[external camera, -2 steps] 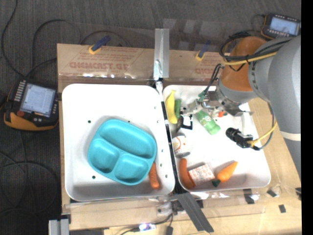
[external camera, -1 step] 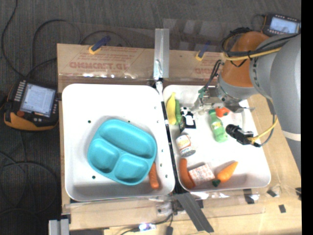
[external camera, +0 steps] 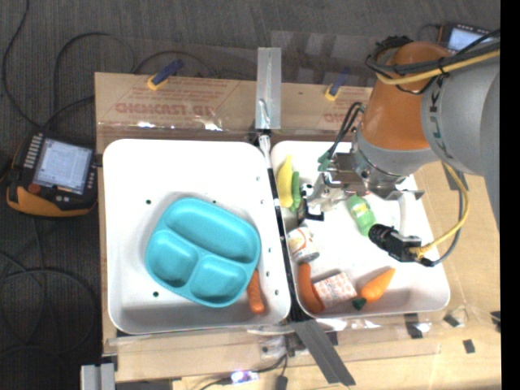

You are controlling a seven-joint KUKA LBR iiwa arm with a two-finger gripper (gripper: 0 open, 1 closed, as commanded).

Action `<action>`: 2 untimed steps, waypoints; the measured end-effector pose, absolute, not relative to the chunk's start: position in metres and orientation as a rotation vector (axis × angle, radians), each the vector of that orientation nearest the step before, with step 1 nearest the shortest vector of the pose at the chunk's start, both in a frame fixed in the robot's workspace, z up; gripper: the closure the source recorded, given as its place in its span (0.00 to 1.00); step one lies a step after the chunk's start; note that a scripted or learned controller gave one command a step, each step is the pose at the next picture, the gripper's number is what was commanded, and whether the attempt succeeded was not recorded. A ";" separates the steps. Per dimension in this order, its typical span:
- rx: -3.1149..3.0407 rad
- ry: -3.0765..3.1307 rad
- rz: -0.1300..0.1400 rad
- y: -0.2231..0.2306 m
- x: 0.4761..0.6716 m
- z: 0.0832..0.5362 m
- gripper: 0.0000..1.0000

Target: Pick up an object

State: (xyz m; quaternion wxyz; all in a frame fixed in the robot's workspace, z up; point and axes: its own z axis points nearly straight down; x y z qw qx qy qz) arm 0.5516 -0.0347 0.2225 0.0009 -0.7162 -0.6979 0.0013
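On the floor at the far left lies a grey and orange handheld control pendant (external camera: 50, 175), well apart from the bench. The left shallow white plastic bin (external camera: 130, 157) holds a turquoise three-compartment plastic tray (external camera: 203, 250) lying slantwise near the middle, with bare white floor open along the far wall and the left wall. A small orange carrot (external camera: 256, 292) lies between the tray's right corner and the bin's right wall, close to the near corner. Across the central divider, the right shallow white plastic bin (external camera: 435, 295) is crowded along its left edge: a yellow banana (external camera: 285, 182) lies against the left wall, a small white jar with a red label (external camera: 301, 244) sits below it, and an orange-red sausage-shaped piece (external camera: 309, 288) lies beside a red and white rectangular packet (external camera: 335, 287) near the front wall. A second orange carrot with a green top (external camera: 375, 284) lies near the front right, with some open floor around it. A green plastic bottle (external camera: 359, 214) lies mid-bin, just under the arm's wrist. The gripper (external camera: 318, 197) hangs low near the banana; whether its jaws are spread or closed cannot be told.
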 end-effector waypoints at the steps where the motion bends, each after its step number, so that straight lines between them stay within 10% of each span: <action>1: -2.257 -2.180 0.007 0.022 0.484 0.231 1.00; 2: -2.165 -2.272 0.009 0.056 0.482 0.214 1.00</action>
